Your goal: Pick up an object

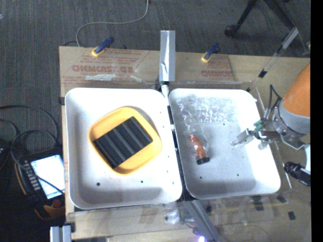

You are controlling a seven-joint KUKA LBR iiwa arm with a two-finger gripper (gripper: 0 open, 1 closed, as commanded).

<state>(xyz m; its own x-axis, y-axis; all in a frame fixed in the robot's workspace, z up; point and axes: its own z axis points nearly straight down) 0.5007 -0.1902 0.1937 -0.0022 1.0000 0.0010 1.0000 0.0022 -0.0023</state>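
Nothing is lifted yet. The gripper (246, 136) is hovering open and empty by the right bin's (262, 183) right edge; the bottle (198, 144) is lying mid-bin, ungrasped.

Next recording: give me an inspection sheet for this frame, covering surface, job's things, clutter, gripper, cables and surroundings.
Surface: two white bins, left bin and right bin, on a wooden bench.
Job's things: yellow tray with black ribbed insert in left bin; clear plastic bottle with orange contents in right bin.
Clutter: two blue-yellow clamps on bench's far edge.
Gripper: gripper over right bin's right side, apart from bottle.
Cables: white cable on carpet.
Surroundings: chair base, handheld screen.
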